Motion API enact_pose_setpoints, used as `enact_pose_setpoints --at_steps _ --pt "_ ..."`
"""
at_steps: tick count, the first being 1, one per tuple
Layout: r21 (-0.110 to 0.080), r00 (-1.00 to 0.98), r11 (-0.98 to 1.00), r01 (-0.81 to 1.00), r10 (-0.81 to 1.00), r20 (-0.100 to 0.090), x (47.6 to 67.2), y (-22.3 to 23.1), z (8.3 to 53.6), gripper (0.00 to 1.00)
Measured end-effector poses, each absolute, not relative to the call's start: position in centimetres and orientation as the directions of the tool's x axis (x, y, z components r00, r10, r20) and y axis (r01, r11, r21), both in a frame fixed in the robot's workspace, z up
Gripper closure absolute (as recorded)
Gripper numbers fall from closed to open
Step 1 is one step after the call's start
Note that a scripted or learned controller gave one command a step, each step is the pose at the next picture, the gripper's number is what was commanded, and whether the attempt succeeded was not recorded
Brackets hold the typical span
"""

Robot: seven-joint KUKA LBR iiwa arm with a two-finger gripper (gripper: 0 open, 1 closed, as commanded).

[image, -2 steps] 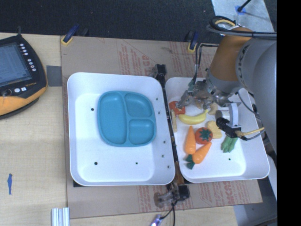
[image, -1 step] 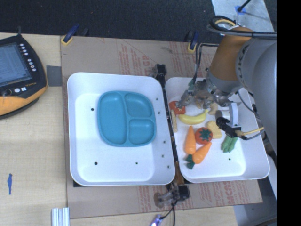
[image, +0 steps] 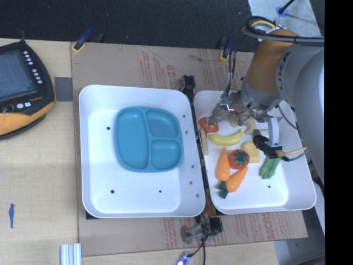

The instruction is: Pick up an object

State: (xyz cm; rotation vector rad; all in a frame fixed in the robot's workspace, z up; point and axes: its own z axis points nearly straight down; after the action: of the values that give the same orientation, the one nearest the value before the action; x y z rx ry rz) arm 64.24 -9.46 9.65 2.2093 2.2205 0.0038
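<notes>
My gripper point(image: 230, 116) hangs over the far part of the right bin point(image: 287, 197), open, with nothing between its fingers. Just below it lies a yellow banana point(image: 226, 138). A red toy vegetable point(image: 208, 125) sits to the gripper's left, by the bin's wall. Nearer the front lie an orange carrot point(image: 222, 164), a red tomato point(image: 239, 158), a second carrot point(image: 237, 179), a pale yellow piece point(image: 251, 149) and a green vegetable point(image: 269, 167). The arm point(image: 270, 65) covers the bin's far right corner.
The left bin point(image: 96, 195) holds a blue divided plate point(image: 148, 138). A tablet-like pendant with an orange rim point(image: 22, 90) lies on the bench at far left. Clamps point(image: 188, 83) sit where the two bins meet.
</notes>
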Motion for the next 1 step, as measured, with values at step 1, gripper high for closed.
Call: enact_pose_setpoints --at_steps 1 --pt "0.010 -0.005 0.005 1.000 1.000 -0.004 61.50 -9.26 9.72 0.00"
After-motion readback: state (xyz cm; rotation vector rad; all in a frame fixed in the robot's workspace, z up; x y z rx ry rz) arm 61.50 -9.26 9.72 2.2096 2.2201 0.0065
